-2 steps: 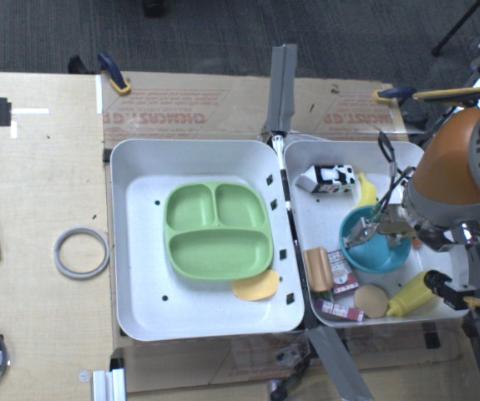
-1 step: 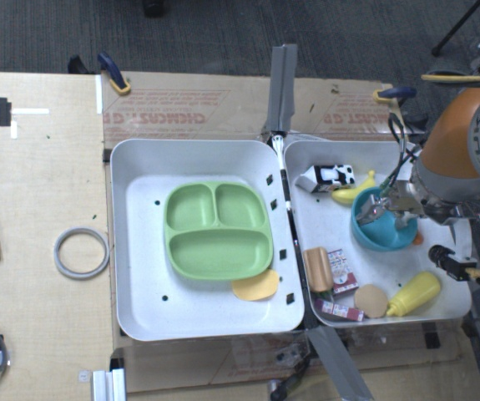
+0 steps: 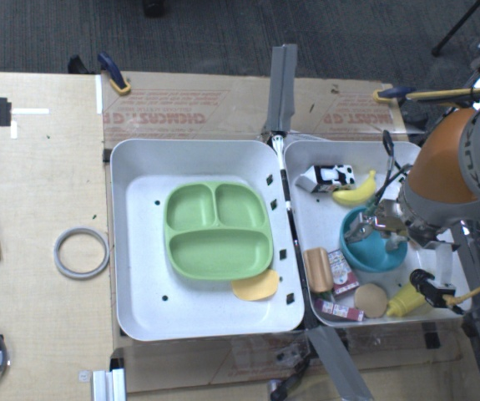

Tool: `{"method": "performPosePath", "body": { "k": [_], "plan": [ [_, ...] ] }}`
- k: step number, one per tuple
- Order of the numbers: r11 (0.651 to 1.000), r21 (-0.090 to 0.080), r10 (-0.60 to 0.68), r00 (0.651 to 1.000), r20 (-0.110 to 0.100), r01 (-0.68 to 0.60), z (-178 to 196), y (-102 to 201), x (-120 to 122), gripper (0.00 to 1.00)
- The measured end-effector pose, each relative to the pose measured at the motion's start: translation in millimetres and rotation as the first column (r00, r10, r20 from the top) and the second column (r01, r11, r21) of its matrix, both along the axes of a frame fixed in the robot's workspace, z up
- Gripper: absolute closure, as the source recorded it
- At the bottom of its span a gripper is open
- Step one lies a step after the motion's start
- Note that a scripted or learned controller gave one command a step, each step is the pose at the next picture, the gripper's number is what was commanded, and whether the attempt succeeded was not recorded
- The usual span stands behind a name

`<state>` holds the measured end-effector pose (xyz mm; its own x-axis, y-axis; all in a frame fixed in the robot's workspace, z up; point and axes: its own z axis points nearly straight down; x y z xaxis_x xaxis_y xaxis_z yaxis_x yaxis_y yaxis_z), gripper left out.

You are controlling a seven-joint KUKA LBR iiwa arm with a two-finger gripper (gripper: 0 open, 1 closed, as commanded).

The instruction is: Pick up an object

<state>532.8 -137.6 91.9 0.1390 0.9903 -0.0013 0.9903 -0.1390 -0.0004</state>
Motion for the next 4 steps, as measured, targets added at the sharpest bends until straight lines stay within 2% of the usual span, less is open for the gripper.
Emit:
{"method": "performPosePath", "body": {
  "k": [1,2,3,4],
  "plan": [
    [0.999,-0.002,0.054,0.999,-0.003,-0.054,-0.4,0.0,79.7,0.00],
    [1.000,-0.001,-0.019,1.000,0.001,0.019,0.9,3.7,42.2,0.00],
    [0.984,0.001,0.179,0.984,0.000,-0.179,-0.3,28.6,1.0,0.00],
    [0.985,0.001,0.175,0.985,-0.001,-0.175,8.4,27.0,0.8,1.00]
  ]
}}
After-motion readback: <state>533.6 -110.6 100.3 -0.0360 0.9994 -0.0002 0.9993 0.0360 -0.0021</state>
